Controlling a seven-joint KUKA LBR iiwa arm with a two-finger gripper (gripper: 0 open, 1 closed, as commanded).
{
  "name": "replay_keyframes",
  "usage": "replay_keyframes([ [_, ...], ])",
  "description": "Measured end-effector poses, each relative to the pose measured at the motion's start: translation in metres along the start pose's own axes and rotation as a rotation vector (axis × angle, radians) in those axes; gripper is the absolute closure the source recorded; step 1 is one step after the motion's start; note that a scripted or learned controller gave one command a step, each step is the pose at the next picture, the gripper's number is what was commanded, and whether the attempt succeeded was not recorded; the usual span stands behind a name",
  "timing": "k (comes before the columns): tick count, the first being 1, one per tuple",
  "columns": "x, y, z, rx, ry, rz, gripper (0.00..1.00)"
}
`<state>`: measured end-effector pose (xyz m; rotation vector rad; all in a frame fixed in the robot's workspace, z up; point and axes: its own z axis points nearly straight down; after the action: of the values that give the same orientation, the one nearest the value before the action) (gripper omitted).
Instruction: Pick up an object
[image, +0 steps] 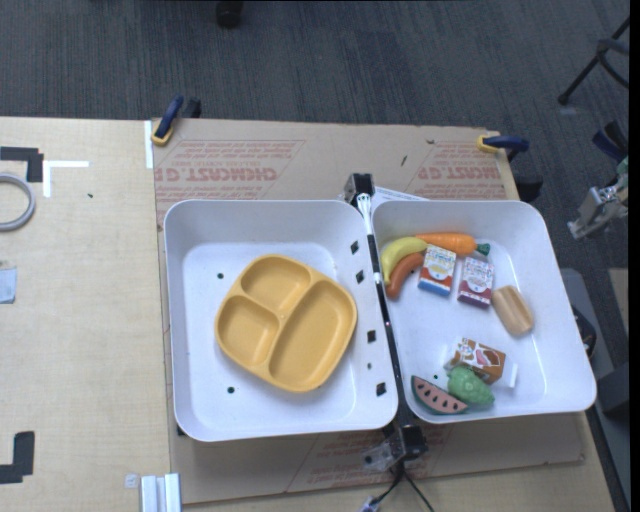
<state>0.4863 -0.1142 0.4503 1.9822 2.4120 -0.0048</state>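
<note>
Two white bins sit side by side on the worktop (80, 330), over a sheet of brown cardboard (300, 165). The left bin (190, 300) carries a yellow divided plate (287, 322) lying flat near its centre. The right bin (555, 300) holds the loose objects: toward 12 o'clock a carrot (447, 241) lies beside a banana (399, 250), with a curved sausage (403, 271) just under the banana; two small cartons (455, 274) stand next to each other near the middle, and a tan bread piece (512, 309) lies at 3 o'clock. Toward 6 o'clock a watermelon slice (437, 398), a green leafy piece (470, 386) and a brown-and-white packet (478, 358) cluster together. The tool (603, 205) hangs outside the bins at the picture's 3 o'clock edge; whether it is open or closed cannot be told.
</note>
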Motion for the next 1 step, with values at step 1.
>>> replay_keyframes([
  [1,-0.0005,0.0014,-0.0095,-0.001,-0.002,-0.002,1.0],
])
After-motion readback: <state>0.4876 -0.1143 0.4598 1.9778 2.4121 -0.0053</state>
